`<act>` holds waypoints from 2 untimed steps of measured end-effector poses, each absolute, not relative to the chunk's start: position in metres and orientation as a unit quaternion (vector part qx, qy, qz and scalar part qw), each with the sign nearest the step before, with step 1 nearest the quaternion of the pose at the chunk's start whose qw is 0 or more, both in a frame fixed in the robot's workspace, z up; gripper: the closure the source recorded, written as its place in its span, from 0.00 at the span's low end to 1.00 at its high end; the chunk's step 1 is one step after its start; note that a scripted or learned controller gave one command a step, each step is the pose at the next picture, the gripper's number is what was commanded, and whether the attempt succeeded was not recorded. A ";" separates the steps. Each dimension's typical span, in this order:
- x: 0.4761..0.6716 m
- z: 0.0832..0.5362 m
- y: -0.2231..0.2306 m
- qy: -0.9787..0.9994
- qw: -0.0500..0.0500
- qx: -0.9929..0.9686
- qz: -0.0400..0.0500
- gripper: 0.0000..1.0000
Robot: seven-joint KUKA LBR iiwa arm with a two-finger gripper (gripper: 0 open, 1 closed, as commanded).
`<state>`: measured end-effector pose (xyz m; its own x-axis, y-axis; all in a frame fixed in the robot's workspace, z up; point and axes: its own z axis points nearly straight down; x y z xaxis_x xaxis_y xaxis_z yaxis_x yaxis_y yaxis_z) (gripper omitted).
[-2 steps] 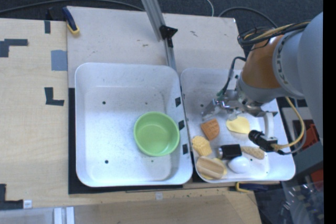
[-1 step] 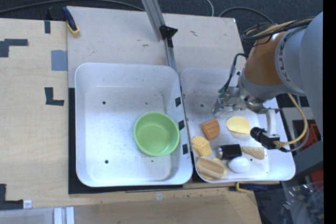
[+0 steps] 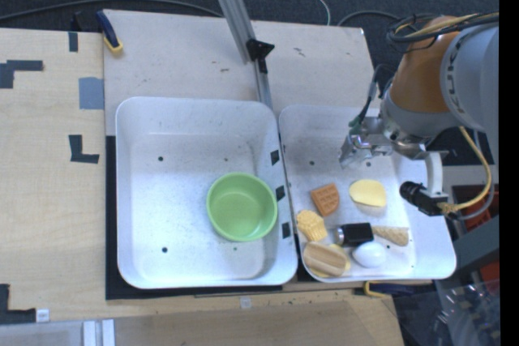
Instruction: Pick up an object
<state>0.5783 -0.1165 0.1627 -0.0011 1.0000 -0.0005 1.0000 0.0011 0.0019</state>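
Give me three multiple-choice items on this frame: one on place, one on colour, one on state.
1. Where is the bowl?
A. Left bin
B. Right bin
C. On the bench outside the bins

2. What colour is the bowl?
A. Red
B. Green
C. Blue

3. How does the gripper stand to the objects in the right bin?
A. Resting on the black object
B. Inside the bowl
C. Over bare floor near the bin's far end, apart from the objects

Key:
1 A, the bowl sits on the left bin's floor, near its right wall.
2 B, it is light green throughout.
3 C, the objects cluster at the bin's near end, the orange block and yellow piece closest.
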 end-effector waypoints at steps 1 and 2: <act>0.581 0.216 -0.106 0.708 0.002 0.706 0.001 1.00; 0.582 0.269 -0.105 0.708 0.002 0.706 0.001 1.00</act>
<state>0.5821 -0.1052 0.2688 -0.0020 1.0000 -0.0009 1.0000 0.0020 0.0046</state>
